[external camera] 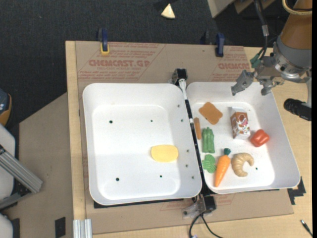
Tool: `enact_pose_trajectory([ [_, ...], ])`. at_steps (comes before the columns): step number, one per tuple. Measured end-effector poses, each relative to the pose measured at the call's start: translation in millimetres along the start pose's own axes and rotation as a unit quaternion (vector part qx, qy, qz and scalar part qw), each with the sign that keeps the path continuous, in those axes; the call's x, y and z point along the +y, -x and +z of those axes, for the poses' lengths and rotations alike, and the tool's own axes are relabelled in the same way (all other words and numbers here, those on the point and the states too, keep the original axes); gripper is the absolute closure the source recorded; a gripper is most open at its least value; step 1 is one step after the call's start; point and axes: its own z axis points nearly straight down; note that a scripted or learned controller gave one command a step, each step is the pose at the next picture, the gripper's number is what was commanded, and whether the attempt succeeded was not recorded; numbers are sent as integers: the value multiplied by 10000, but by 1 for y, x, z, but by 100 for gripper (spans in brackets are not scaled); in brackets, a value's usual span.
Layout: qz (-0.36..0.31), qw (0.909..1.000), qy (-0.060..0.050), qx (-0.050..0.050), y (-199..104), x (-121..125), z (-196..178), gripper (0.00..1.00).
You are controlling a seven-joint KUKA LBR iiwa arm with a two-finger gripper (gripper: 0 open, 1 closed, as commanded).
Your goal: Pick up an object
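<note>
My gripper (254, 85) hangs above the far edge of the right bin (282, 148), its two grey fingers spread open with nothing between them. Below it in that bin lie a brown toast slice (211, 112), a small milk carton (239, 124), a red pepper (259, 138), a croissant (242, 163), a carrot (222, 168), a green bean bundle (207, 140) and a green leafy piece (209, 162). A thin brown stick (197, 128) lies along the bin's left wall. In the left bin (99, 133) rests a yellow oval object (164, 153).
Both bins sit on a cardboard sheet (148, 63) held by two blue clamps (103, 35) at the back. A black clip (179, 76) joins the bins at the far side. Cables run under the front edge. Dark floor surrounds the bench.
</note>
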Motion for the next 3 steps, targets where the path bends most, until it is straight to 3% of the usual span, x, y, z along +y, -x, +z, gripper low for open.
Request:
enact_pose_trajectory([
  [1,24,10000,-85,15,28,-52,137,0],
  [2,-13,10000,61,-41,-11,0,150,0],
  [3,7,10000,-24,5,-23,34,168,0],
])
